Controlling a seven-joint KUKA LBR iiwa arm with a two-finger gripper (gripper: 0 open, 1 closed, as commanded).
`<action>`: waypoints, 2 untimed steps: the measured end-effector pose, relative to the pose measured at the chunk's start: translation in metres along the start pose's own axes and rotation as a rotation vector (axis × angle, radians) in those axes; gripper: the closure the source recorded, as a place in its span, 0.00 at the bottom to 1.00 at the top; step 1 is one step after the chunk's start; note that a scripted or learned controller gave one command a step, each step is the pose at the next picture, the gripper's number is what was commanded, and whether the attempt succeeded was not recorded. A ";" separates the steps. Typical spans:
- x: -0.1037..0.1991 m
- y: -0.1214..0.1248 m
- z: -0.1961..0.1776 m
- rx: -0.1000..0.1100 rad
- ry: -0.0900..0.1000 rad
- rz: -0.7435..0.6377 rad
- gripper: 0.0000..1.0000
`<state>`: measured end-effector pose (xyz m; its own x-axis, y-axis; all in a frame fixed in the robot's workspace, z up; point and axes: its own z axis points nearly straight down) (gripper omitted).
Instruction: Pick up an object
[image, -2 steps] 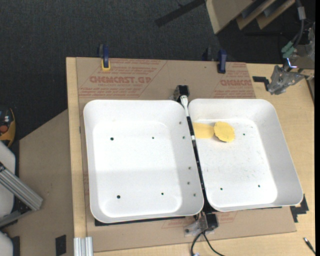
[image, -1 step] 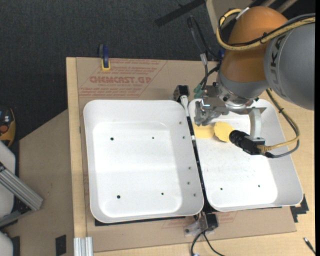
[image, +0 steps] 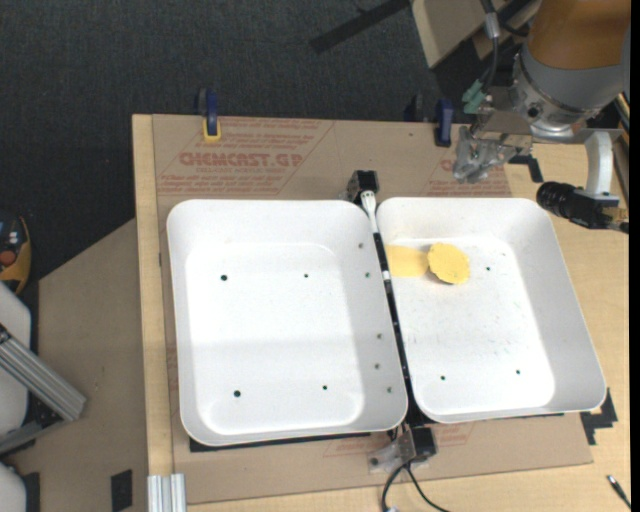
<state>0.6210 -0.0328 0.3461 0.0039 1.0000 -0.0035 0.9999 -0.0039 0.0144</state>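
**Q:** Start at the near edge. What lies there?

**A:** Near edge of the bench (image: 300, 480): a black cable and small connector (image: 412, 447) at the seam between the two bins. Bare brown board under both.

**Q:** And the bins?

**A:** Two shallow white bins side by side, touching along a dark centre strip. Left bin (image: 200, 330): a few small dark dots on its floor. Right bin (image: 560, 330): the same dots, plus the objects in its far-left part.

**Q:** Which objects?

**A:** A round yellow disc (image: 449, 264), lying flat on the floor of the right bin, toward the far wall. Just beside it on its left, touching or slightly under it, a flat pale yellow piece (image: 404, 261) that reaches to the bin's inner wall.

**Q:** Where is your pincer?

**A:** My pincer (image: 481, 165) hangs past the far rim of the right bin, over the brown board, well apart from the disc. Nothing is between my fingers. How wide they stand, I cannot tell; the tips blur together from this angle.

**Q:** Farther back?

**A:** Red lettering on the board, a blue and yellow clamp (image: 209, 113) on its far-left edge, a blue clamp (image: 443, 121) nearer my wrist. Dark carpet beyond.
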 end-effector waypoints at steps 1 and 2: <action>0.126 -0.099 0.062 0.027 0.009 -0.018 1.00; 0.109 -0.082 -0.031 0.002 0.005 -0.004 1.00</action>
<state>0.5395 0.0764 0.3751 -0.0002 1.0000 0.0013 0.9999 0.0002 0.0122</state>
